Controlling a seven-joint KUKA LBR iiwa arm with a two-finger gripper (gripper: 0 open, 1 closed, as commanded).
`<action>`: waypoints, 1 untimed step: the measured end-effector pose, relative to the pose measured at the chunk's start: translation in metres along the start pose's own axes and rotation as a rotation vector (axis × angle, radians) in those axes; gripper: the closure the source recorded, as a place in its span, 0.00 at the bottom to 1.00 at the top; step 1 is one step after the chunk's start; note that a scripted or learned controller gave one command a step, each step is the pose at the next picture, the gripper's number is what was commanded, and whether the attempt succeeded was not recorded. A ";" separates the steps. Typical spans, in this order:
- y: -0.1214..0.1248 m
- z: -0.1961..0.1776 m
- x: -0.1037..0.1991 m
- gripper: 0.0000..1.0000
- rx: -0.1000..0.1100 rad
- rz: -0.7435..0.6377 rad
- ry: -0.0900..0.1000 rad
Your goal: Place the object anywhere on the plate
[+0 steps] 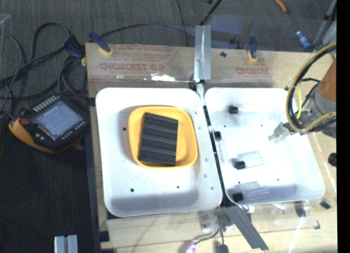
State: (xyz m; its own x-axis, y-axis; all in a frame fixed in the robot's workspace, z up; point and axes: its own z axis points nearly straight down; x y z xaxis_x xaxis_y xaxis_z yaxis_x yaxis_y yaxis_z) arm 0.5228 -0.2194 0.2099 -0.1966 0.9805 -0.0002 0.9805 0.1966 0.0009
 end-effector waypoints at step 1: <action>0.000 0.000 0.000 0.00 0.000 0.000 0.000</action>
